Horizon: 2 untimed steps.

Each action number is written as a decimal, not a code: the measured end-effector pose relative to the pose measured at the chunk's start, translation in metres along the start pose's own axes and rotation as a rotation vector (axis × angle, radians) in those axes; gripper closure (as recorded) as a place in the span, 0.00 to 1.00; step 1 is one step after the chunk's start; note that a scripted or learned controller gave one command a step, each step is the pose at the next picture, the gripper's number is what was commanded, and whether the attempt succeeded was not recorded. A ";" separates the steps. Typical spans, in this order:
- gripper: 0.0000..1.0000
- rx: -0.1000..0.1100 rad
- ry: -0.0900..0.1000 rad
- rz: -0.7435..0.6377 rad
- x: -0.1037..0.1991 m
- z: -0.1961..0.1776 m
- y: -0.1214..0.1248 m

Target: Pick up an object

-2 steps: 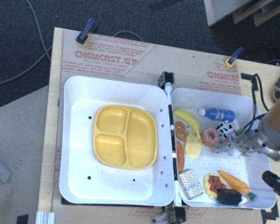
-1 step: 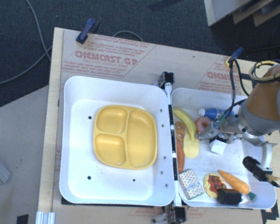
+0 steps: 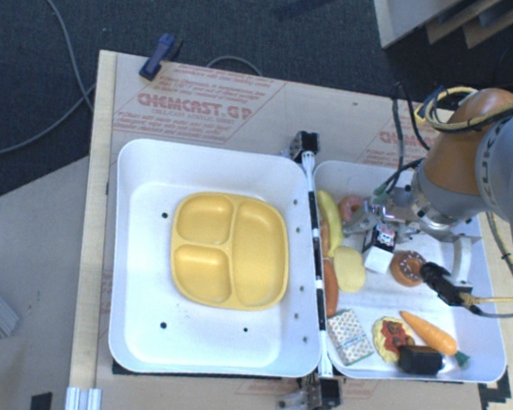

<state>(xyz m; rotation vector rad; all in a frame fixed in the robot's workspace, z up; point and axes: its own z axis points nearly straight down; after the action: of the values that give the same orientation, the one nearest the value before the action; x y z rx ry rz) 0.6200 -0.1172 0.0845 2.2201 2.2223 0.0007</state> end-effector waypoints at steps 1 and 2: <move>1.00 -0.002 -0.001 -0.001 0.000 -0.010 0.000; 1.00 -0.001 0.000 0.000 0.075 -0.100 -0.006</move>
<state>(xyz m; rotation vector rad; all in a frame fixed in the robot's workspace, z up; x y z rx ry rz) 0.6143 -0.0421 0.1849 2.2200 2.2220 0.0022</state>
